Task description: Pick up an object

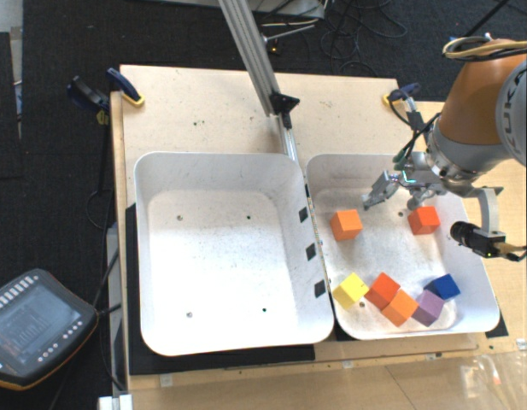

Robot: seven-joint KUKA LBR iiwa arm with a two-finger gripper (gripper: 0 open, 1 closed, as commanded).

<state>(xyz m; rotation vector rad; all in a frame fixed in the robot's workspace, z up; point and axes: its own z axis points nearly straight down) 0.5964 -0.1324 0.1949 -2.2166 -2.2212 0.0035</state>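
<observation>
Orange cube sits in the right bin, upper part, just below and slightly right of the end effector. A second orange cube lies to the lower left of the end effector, a bit farther off. Neither cube is between the fingers; both rest on the bin floor. Cubes have no long axis, so approach angle matters little; judged nearer target is the right one. End effector fingers are spread apart, one prong reaching left, the other down toward the right cube, holding nothing. It hovers low over the back of the right bin, contact with the cube cannot be told. Arm comes in from the right, wrist bent down and leftward. Near the bin's front edge a cluster: yellow cube, two more orange ones touching, purple cube, blue cube. Left bin sits beside on the table. Next move likely needs a small shift right and down.
</observation>
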